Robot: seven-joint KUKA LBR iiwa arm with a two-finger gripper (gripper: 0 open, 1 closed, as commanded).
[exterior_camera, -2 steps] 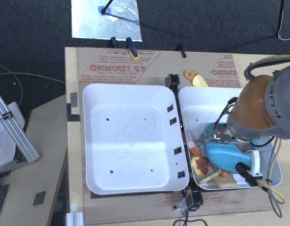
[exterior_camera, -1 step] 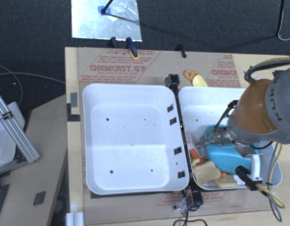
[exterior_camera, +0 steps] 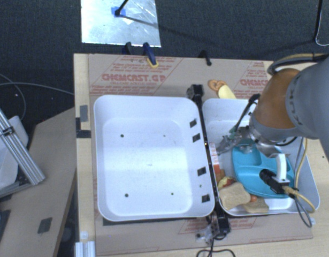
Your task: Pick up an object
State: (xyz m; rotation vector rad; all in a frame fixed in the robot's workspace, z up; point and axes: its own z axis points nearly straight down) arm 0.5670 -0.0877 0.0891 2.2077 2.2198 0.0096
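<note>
Arm hangs over the right bin, lower right; claw grip can't be told. Turquoise object below it; left bin on cardboard-topped bench, dark carpet around.

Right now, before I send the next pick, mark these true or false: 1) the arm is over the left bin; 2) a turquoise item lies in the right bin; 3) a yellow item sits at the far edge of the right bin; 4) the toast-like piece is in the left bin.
1) False. The arm reaches over the right bin, with the gripper low inside it.
2) True. The turquoise item lies there, partly under the wrist.
3) True. The yellow item rests at that bin's far rim.
4) False. The toast-like piece lies in the right bin's near corner, not in the left bin.
</note>
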